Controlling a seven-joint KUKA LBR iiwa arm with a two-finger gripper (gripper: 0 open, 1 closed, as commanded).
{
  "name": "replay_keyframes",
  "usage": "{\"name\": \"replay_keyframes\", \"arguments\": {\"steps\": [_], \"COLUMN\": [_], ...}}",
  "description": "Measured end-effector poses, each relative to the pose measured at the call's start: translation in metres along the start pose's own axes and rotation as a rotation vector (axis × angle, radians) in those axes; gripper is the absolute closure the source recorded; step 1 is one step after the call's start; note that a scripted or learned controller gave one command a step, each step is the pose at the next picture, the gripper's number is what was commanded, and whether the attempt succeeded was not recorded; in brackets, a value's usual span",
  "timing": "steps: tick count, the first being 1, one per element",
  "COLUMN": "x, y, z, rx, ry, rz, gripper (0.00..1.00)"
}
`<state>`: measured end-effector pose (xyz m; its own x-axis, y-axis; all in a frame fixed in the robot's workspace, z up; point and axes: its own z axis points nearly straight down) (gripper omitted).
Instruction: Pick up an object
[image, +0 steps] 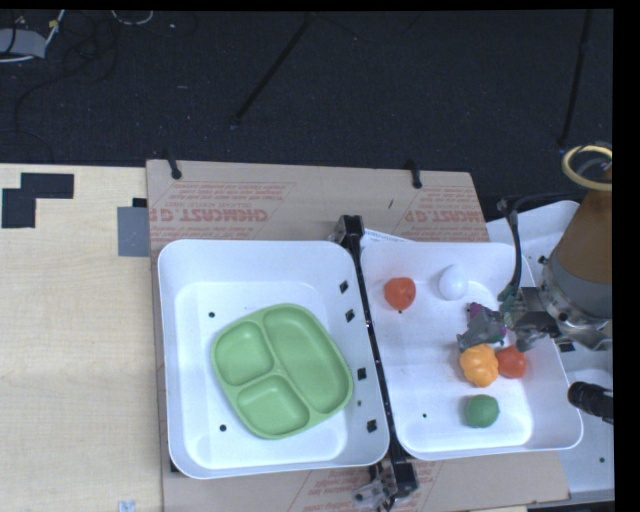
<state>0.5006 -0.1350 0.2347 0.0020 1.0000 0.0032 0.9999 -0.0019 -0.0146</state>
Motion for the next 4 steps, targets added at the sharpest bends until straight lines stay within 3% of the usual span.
{"name": "replay_keyframes", "arguments": {"steps": [1, 4], "x": [0.000, -0.017], "y": [0.002, 0.006], "z": [-0.005, 0.148], "rx": [-0.010, -0.011], "ry": [-0.002, -0.002], "rz": [-0.002, 0.000], "gripper": [0.00, 0.00]}}
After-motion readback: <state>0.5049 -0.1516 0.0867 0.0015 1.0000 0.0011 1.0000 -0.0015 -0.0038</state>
